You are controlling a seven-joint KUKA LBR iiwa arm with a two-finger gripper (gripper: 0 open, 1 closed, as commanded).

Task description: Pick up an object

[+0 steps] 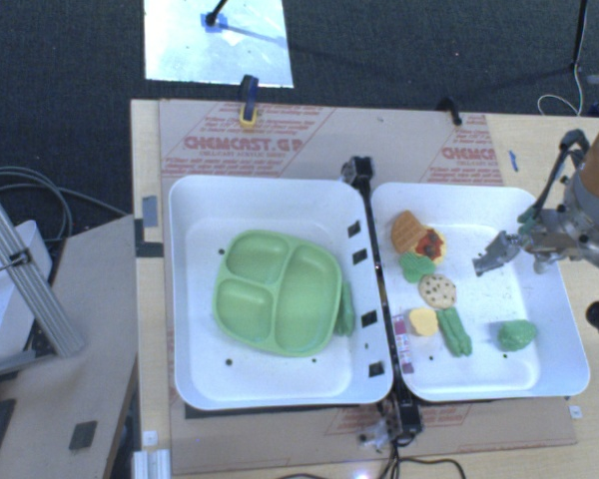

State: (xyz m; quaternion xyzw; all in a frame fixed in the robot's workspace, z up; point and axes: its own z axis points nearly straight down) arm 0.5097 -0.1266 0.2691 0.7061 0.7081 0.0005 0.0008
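Whether the jaws are spread or pressed together cannot be told, since the gripper (491, 254) is seen only as a small grey shape at the end of the arm (589, 218); nothing can be made out between them. The gripper is seen poised over the right bin (559, 367), and every place below is given relative to that bin. Near its upper left corner a slice of pizza (417, 236) is laid, with a small green leafy piece (416, 265) touching it just below. A cookie (437, 290) is placed further down the left side, followed by a yellow piece (423, 321) and a long green vegetable (454, 331) beside it. A green lump (516, 334) is set toward the lower right of the bin, below the gripper. To the left of the right bin, the left bin (200, 367) is occupied by a green divided tray (278, 292).
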